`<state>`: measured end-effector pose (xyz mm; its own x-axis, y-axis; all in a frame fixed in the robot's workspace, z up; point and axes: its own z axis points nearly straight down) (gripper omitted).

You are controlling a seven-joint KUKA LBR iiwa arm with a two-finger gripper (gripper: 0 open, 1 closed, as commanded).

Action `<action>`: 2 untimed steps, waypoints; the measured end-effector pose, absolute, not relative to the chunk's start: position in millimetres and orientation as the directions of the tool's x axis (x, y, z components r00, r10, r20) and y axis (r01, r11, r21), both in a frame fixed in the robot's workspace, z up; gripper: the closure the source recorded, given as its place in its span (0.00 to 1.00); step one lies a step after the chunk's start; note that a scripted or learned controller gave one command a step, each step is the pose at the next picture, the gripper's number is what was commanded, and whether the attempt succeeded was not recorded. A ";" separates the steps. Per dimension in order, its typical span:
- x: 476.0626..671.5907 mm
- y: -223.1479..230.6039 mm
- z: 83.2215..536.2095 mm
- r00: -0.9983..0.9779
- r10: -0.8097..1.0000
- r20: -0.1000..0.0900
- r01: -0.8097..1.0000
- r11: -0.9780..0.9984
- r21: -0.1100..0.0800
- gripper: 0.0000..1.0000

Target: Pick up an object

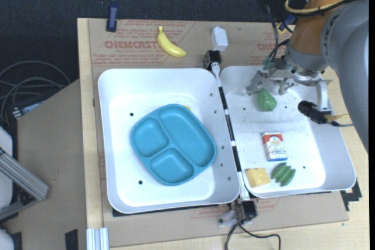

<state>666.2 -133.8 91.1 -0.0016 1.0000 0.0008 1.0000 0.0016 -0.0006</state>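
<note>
Nearest the camera, in the right bin (334, 170), a yellow sponge-like block (257, 177) and a green pea pod toy (283, 174) lie just beside each other along the near wall, with a small red-and-white carton (275, 146) a little farther in. All three lie loose and flat, as scattered picking stock would.

Beside them, the left bin (117, 102) holds a blue divided plate (171, 144) lying flat near its middle. It looks too broad and shallow to be an easy grasp, so I judge it is not the target.

Farther back in the right bin sits a round green object (266, 100), perhaps a toy vegetable, and it is the likeliest thing to be picked. The gripper (271, 83) hangs right over it, the grey arm (351, 38) reaching in from the right. Its metal fingers spread fairly wide above the green object's far side; whether they touch it I cannot tell, and nothing sits between them, so no grasp is made yet.

Beyond the bins, on the cardboard-covered bench (94, 44), rest a toy banana (170, 44), a small white block (220, 38) and a dark blue clip-like item (112, 16), all out of play.
</note>
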 end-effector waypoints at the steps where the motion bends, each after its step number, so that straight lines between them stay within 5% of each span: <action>1: 649.1 -111.1 84.7 -0.001 1.000 0.001 1.000 0.001 -0.002 0.00; 2: 649.7 -111.2 95.2 -0.001 1.000 0.000 1.000 0.001 0.000 1.00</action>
